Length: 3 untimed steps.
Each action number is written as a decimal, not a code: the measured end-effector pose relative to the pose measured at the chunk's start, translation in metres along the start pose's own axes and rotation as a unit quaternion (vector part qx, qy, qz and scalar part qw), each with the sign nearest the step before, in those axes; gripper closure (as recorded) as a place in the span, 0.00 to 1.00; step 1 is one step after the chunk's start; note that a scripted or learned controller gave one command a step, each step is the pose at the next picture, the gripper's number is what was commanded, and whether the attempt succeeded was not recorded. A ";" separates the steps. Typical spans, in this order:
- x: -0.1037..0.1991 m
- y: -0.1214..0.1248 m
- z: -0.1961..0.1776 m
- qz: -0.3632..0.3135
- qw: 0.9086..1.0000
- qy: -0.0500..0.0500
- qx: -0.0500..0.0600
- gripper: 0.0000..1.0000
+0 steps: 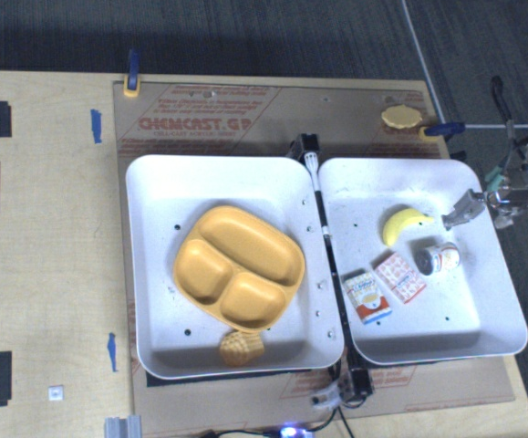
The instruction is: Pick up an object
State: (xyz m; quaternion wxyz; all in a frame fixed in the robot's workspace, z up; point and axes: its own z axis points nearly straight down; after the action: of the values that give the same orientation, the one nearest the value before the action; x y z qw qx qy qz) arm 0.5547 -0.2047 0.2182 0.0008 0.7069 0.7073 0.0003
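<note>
The right bin (482, 331) holds a yellow rounded fruit-like object (402, 224), a small white jar (437, 259) lying on its side, a red-patterned packet (400, 276) and a white packet with blue and red print (367, 297). In the left bin (150, 199) lie a yellow divided plate (238, 265) and, at the plate's near edge, a tan waffle-like piece (243, 345). My gripper (469, 206) reaches in over the right bin's far right rim. It hangs just right of the yellow object and above the jar, with nothing seen in it.
A round tan disc (401, 117) rests on the cardboard behind the right bin, beside a blue clamp (444, 129). Another clamp (132, 71) sits at the cardboard's far left corner. A thin rod (419, 44) slants across the upper right.
</note>
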 end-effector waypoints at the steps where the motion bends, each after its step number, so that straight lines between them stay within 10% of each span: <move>1: -0.004 -0.001 0.122 -0.001 1.000 0.001 -0.001 0.00; 2: -0.006 0.000 0.111 0.000 1.000 -0.001 -0.003 1.00; 3: 0.067 -0.003 0.049 -0.001 1.000 0.000 0.000 1.00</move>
State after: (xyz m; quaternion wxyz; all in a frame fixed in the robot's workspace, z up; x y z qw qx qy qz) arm 0.5522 -0.1380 0.1692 0.0006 0.7064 0.7078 0.0006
